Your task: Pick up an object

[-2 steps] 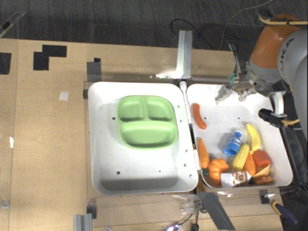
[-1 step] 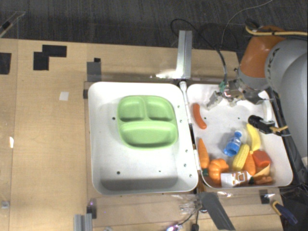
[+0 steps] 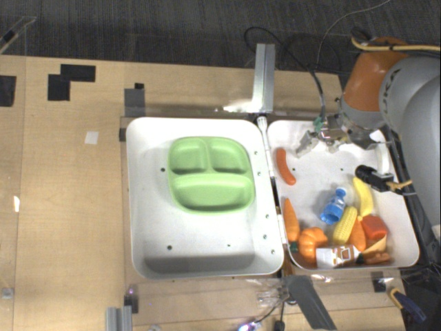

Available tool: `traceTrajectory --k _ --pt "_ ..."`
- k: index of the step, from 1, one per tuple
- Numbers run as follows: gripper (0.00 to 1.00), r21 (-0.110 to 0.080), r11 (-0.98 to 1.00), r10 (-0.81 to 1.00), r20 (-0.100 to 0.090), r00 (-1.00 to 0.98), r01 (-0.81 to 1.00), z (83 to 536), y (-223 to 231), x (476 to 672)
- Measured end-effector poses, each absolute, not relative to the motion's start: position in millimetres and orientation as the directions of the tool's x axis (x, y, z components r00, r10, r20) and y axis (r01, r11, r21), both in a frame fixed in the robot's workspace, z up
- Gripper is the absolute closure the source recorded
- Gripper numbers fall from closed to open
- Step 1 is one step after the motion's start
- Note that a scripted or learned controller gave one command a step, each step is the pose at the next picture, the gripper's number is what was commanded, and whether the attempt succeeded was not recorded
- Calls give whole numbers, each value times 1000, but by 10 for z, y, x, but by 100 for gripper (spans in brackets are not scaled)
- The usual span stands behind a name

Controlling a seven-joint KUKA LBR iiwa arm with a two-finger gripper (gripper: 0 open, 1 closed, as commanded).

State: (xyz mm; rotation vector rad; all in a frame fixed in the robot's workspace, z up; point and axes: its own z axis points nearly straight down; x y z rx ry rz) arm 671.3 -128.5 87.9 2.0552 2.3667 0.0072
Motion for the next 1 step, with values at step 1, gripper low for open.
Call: traceTrajectory --k 1 --pt "0 10 261 965 -2 -261 965 897 -903 6139"
